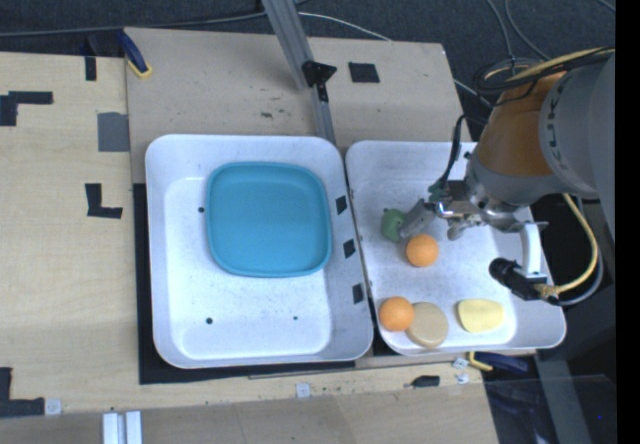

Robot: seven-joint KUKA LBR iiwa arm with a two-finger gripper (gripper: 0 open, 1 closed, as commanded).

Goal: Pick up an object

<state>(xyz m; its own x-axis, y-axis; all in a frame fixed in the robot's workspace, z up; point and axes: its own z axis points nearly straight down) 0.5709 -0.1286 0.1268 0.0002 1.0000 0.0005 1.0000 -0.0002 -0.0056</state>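
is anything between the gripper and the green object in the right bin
Nothing visible stands in the way. The gripper is low in the right bin, right beside the green object, whose right end reaches up to it. The nearest other thing, an orange ball, lies just below, off to the side of that gap.

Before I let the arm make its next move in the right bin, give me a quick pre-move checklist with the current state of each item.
1. Pincer inside the right bin: ok, it hangs over the bin's middle.
2. Target within reach: ok, the green object lies just left of the pincer, and an orange ball just below it.
3. Object secured in the pincer: cannot tell, the view is too blurred there.
4. Other pieces apart from the pincer: ok, a second orange ball, a tan disc and a yellow piece lie along the near rim.
5. Left bin undisturbed: ok, the blue plate lies flat inside.
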